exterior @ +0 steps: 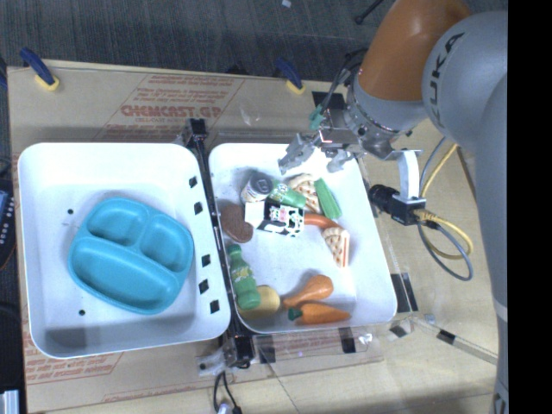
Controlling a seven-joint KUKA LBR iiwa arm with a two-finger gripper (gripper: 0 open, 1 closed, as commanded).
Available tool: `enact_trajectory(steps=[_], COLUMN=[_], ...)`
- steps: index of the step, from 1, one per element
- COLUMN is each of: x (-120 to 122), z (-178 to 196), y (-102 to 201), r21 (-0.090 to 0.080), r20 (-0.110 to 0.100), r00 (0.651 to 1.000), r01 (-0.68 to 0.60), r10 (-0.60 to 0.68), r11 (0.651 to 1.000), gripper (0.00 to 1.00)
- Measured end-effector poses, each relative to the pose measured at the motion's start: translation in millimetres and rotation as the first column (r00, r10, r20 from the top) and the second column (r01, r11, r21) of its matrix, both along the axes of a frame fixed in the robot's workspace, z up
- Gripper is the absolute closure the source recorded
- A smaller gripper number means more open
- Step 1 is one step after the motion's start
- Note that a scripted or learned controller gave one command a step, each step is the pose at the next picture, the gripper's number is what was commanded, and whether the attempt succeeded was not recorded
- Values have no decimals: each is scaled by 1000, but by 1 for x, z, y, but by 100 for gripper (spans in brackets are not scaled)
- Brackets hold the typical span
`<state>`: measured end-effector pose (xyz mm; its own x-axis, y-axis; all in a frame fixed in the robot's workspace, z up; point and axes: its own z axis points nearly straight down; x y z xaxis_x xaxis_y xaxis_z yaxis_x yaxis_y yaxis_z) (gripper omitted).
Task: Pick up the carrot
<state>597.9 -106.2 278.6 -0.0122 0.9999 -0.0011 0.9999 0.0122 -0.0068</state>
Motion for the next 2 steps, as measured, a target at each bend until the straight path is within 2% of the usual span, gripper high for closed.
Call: enact_trajectory(steps=[1,2], x=[-67,-123], z=[-6,-33], y=[1,18], r21=[-3,-1], r20=[-3,-6], r00=[1000,1000], r01=[30,-17], r10=[-30,17], r11=[1000,1000], gripper=[0,0])
